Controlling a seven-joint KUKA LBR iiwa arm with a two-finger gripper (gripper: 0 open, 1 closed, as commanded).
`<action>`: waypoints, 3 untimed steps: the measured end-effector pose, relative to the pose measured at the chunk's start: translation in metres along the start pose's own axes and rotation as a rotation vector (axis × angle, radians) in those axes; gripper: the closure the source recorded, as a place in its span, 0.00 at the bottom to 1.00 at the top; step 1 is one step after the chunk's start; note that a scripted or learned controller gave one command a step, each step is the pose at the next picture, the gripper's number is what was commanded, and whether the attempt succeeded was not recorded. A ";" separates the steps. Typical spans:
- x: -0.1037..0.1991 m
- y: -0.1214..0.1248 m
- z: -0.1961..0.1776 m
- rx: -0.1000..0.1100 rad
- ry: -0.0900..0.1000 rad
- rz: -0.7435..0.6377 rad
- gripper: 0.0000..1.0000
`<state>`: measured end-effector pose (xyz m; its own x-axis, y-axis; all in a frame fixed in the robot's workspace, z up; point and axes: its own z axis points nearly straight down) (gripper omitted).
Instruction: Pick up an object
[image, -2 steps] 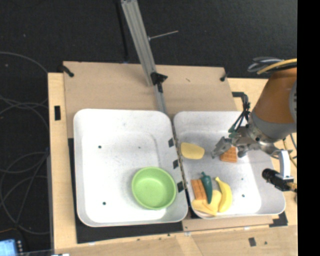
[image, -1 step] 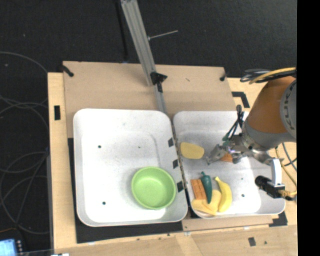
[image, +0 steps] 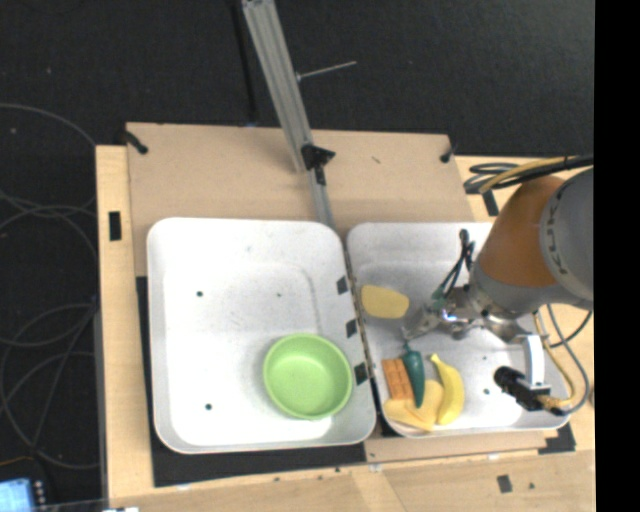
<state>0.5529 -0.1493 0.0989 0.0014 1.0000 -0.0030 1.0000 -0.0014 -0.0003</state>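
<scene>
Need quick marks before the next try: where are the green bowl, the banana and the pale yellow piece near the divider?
green bowl (image: 307, 376): camera view, inner floor of the bowl, left bin.
banana (image: 451, 388): camera view, middle of its curved body, right bin.
pale yellow piece (image: 384, 301): camera view, centre of its top face, right bin.

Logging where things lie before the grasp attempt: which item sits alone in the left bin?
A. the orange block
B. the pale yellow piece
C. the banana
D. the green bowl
D: the green bowl lies by itself in the left bin, near its front right corner, while the banana, orange block and pale yellow piece are all in the right bin.
</scene>
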 end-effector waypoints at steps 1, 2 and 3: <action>0.000 0.001 -0.013 -0.005 0.003 0.005 1.00; -0.002 0.002 -0.076 -0.008 0.002 -0.005 1.00; -0.003 0.005 -0.131 -0.009 0.002 -0.005 1.00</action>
<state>0.5575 -0.1519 0.2294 -0.0040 1.0000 -0.0015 1.0000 0.0040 0.0083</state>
